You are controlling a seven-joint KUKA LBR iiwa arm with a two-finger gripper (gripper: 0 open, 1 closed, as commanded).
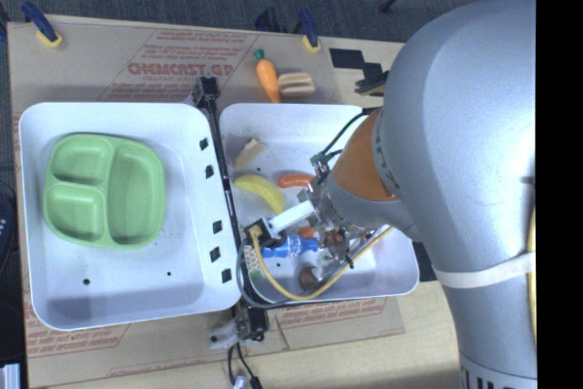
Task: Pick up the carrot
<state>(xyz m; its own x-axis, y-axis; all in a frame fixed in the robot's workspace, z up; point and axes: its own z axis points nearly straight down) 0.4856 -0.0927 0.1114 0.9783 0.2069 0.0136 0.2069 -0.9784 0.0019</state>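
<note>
The carrot (267, 79), orange with a small green top, lies on the cardboard just behind the right bin (273, 118), outside both bins. My gripper (316, 243) is low inside the right bin, at its front half, well in front of the carrot and apart from it. The grey arm with its orange band (369, 164) covers the bin's right side and hides much of the gripper. Small blue and orange pieces (296, 246) show at the gripper.
A tan bread-like block (296, 85) lies beside the carrot. The right bin holds a banana (260, 191), a pale bread chunk (250, 151), a red-orange sausage-like piece (293, 180) and a brown item (310, 281). A green divided plate (105, 189) sits in the left bin (118, 287).
</note>
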